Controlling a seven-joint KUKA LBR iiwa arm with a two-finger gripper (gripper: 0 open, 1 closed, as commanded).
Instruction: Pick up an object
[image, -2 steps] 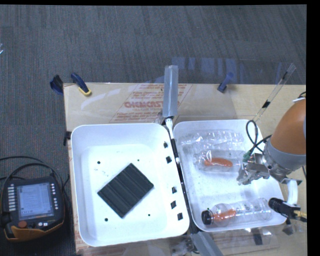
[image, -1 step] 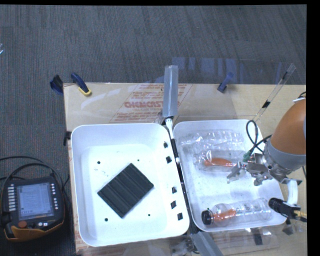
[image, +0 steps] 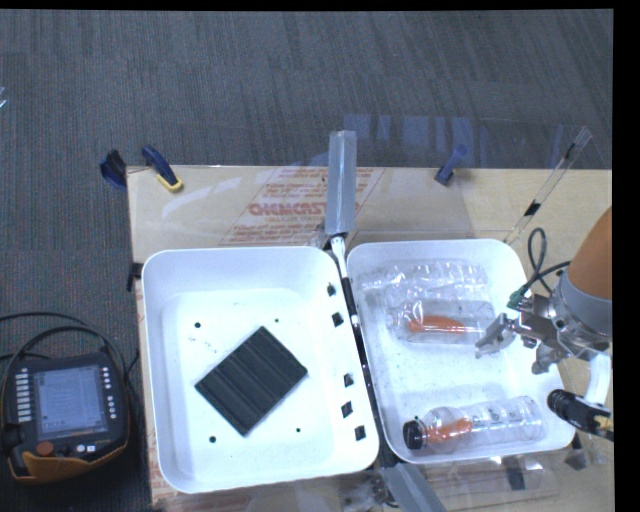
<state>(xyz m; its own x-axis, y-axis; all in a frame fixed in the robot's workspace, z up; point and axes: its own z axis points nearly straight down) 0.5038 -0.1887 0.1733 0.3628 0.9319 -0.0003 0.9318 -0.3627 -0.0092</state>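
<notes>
In the left bin (image: 170, 290) a black ribbed slab (image: 251, 380) lies flat, turned at an angle. The right bin (image: 400, 250) holds a crumpled clear plastic pack (image: 430, 275) at the back. In front of that lies a clear pack with an orange item inside (image: 440, 325). Along the front wall lies a clear bottle with a black cap and orange contents (image: 475, 422). My gripper (image: 512, 355) hangs over the right bin's right side, just right of the orange-item pack. Its fingers stand open with nothing between them.
A grey post (image: 341, 190) rises behind the wall between the bins. Blue clamps (image: 160, 168) (image: 452, 160) grip the board's back edge. A teach pendant (image: 65, 405) lies left of the bench. A black and orange fitting (image: 580, 410) juts out at the right bin's front right corner.
</notes>
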